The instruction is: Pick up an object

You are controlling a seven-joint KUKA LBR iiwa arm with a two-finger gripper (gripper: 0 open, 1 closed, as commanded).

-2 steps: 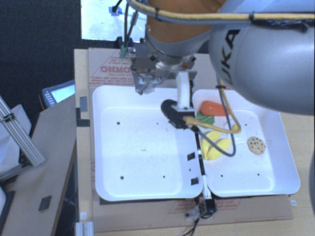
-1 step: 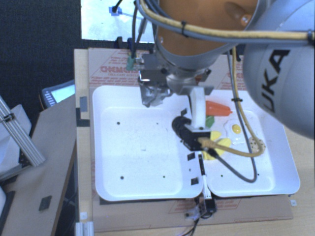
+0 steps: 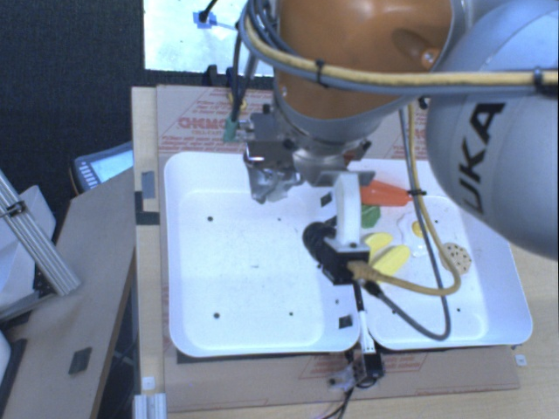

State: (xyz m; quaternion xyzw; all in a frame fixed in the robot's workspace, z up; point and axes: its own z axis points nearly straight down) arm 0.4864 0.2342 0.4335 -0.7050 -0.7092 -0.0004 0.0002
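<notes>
The gripper (image 3: pixel 269 186) hangs over the far right corner of the left bin (image 3: pixel 201 260). Whether it is wide, narrow or holding anything cannot be told. The grey arm (image 3: pixel 489 85) shows the letters "UKA". The cardboard sheet (image 3: pixel 196 116) under the bins has red print too faint to read. It lies on a wooden bench (image 3: pixel 105 260) before a dark wall (image 3: pixel 61 51). The right bin (image 3: pixel 498 321) holds a carrot (image 3: pixel 386 194), a green piece (image 3: pixel 372 217), a banana (image 3: pixel 389 258), a fried egg (image 3: pixel 421 230) and a cookie (image 3: pixel 456 256), close together.
</notes>
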